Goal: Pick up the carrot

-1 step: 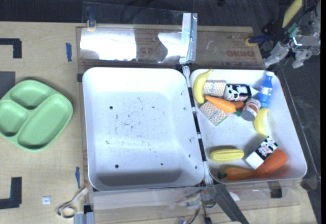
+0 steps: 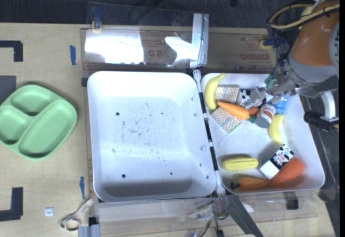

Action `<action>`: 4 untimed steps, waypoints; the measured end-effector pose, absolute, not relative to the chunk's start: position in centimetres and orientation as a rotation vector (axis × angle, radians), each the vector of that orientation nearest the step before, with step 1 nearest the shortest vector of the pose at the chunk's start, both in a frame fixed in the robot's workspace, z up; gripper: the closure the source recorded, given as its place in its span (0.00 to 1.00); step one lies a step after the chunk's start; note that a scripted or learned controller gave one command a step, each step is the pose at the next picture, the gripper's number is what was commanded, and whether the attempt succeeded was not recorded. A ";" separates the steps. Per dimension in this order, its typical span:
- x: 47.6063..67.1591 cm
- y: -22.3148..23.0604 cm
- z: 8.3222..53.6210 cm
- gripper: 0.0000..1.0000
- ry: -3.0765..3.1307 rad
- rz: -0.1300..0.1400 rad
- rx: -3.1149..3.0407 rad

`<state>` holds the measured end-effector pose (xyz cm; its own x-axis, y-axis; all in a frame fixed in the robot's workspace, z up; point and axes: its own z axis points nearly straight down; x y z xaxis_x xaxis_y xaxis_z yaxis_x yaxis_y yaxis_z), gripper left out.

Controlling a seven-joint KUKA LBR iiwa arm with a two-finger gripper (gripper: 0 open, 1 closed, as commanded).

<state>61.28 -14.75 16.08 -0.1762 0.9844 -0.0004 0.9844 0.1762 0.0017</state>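
Reaching in from the upper right of the frame, the arm (image 2: 315,47) hangs its gripper (image 2: 277,86) over the top of the right bin (image 2: 318,176); whether the jaws stand wide or narrow cannot be told. A carrot (image 2: 233,109) lies at a slant in the upper part of that bin, just left of the gripper, with a banana (image 2: 212,89) curving above its left end and a patterned block (image 2: 226,118) under it. More carrots (image 2: 269,178) lie along the bin's lower edge, near a corn cob (image 2: 240,164) and a black-and-white box (image 2: 276,161). The left bin (image 2: 145,133) fills the middle of the frame. A green plate (image 2: 35,121) sits on the counter (image 2: 43,187) at far left.
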 end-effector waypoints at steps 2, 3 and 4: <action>59.3 -14.6 24.7 1.00 2.342 0.005 2.085; 65.3 -8.8 25.3 1.00 2.199 0.001 2.241; 66.1 -3.4 24.0 1.00 2.277 0.000 2.165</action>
